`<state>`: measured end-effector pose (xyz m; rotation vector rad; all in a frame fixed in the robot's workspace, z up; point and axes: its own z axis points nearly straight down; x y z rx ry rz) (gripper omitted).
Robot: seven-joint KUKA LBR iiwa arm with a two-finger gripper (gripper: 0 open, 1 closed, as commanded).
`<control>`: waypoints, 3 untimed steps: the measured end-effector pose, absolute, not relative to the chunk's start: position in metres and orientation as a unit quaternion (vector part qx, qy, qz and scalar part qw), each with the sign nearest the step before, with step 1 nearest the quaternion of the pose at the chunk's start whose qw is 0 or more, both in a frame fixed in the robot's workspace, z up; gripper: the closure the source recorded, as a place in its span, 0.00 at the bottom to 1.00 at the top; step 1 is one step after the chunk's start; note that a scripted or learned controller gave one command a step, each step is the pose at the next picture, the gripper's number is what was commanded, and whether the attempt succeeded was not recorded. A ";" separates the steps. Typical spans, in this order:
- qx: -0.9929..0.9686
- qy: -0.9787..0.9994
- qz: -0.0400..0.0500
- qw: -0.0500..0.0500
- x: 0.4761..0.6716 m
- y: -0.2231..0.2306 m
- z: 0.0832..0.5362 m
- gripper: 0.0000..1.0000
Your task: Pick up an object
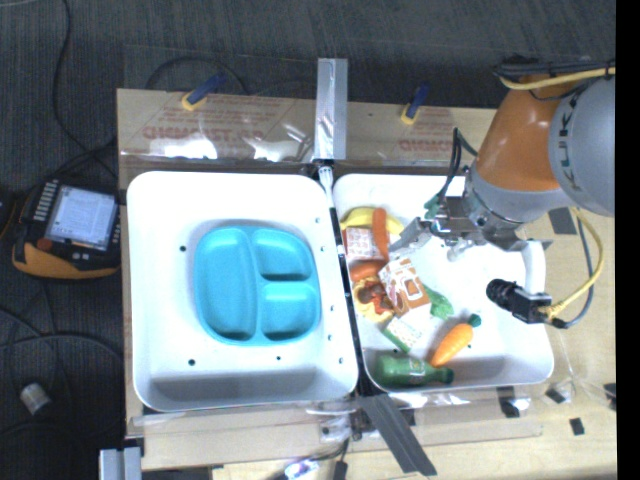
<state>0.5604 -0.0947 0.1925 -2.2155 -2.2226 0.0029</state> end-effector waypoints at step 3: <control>-0.585 -0.811 0.000 0.000 0.484 -0.160 0.174 0.00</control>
